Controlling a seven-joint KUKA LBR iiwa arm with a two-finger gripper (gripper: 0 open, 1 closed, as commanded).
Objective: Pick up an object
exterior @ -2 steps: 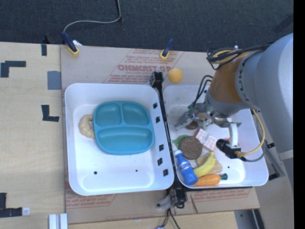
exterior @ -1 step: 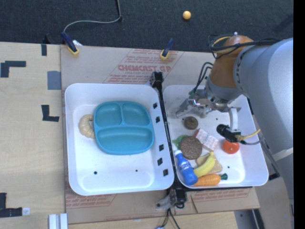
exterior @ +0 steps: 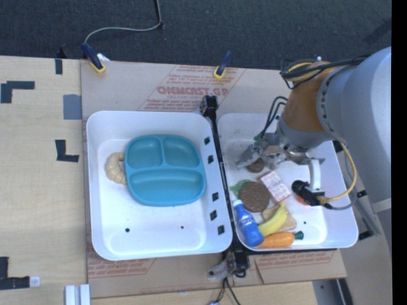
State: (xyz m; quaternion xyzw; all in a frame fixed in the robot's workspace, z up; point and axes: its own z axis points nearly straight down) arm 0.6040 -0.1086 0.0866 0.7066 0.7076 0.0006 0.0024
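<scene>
Reaching into the right shallow white bin, your grey two-finger gripper hangs over a small round brown piece. You cannot tell its jaw state.

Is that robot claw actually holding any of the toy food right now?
It cannot be told: the gripper hangs over a small brown piece in the right bin.

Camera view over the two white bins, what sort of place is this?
Probably a robotics lab's pick-and-place test bench: two shallow white plastic bins clamped onto printed cardboard, toy food such as a yellow plastic banana, and black tape marks on the wooden benchtop.
</scene>
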